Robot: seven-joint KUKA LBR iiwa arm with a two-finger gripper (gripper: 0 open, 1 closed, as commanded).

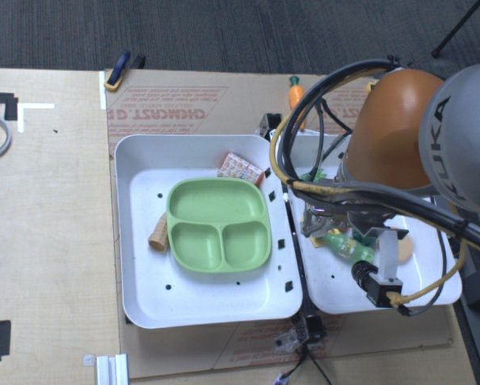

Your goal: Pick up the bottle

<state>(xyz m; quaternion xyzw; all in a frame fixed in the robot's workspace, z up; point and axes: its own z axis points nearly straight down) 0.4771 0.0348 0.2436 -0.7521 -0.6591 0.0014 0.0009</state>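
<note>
Down in the right white plastic bin (433,295), under the cables, lies the small green plastic bottle (351,247) on its side, touching the claw (344,233) or just beside it; impossible to tell whether open or closed, because the grey arm with the orange band (400,131) covers it. Better to centre over the bottle's body, close across its narrow width, lift slowly, and keep away from the bin wall. Farther left, in the other bin (136,215), rests a green divided plastic plate (219,224), not to be disturbed.
</note>
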